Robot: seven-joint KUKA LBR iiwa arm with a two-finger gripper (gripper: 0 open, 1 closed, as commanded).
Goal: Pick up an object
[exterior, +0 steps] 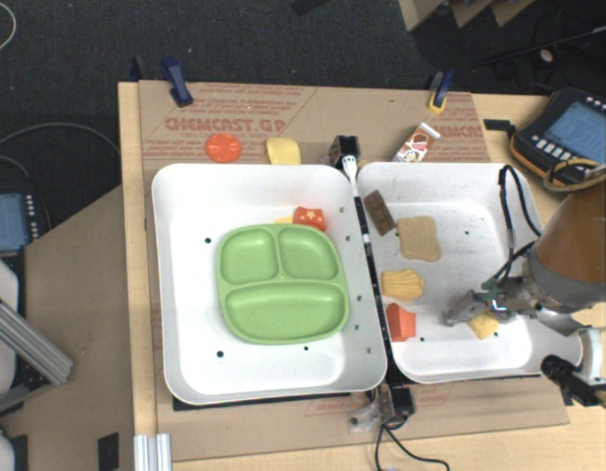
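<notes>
Plywood worktop [97, 292] carries two shallow white bins side by side. Behind the left white bin [185, 351], on the bare board, lie a round orange disc [224, 147] and a pale yellow block [282, 151]. Inside that bin sits a green plastic plate with three compartments [281, 283], and a small red-orange toy piece [309, 218] lies just past its far edge. The right white bin [450, 361] holds a dark brown bar [378, 212] near its left wall, a tan flat slice [419, 238], a yellow ridged piece [402, 284] and a red block [400, 323]. Further right, the end effector [470, 309] is low in this bin, just beside a small yellow cube [482, 327]; I cannot tell whether it is open or closed.
</notes>
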